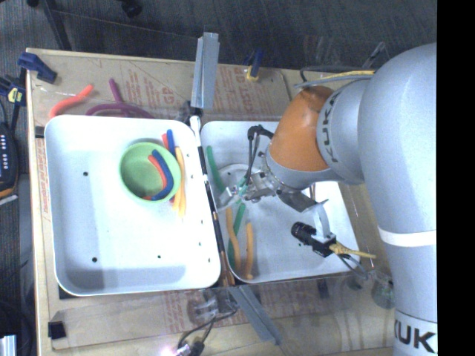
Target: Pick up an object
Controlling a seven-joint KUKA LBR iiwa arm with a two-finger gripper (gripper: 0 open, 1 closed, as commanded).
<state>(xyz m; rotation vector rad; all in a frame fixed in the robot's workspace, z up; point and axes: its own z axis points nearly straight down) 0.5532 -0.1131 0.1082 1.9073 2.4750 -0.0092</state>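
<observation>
My gripper [236, 190] reaches down into the left part of the right bin [338, 199], beside its left wall. Under and around it lie several thin sticks: a long green stick [212, 170] along the wall, a shorter green stick [239, 217] just below the gripper, an orange stick [249, 248] and a yellowish stick [233, 233] toward the front. I see nothing clearly held. The grey arm with its orange band covers the bin's back right part.
The left bin [89, 221] holds a green bowl [145, 173] with a red curved piece [160, 166], a blue stick [171, 145] and a yellow stick [180, 184] on its right side. Orange and purple tubes [111, 108] lie on the bench behind that bin.
</observation>
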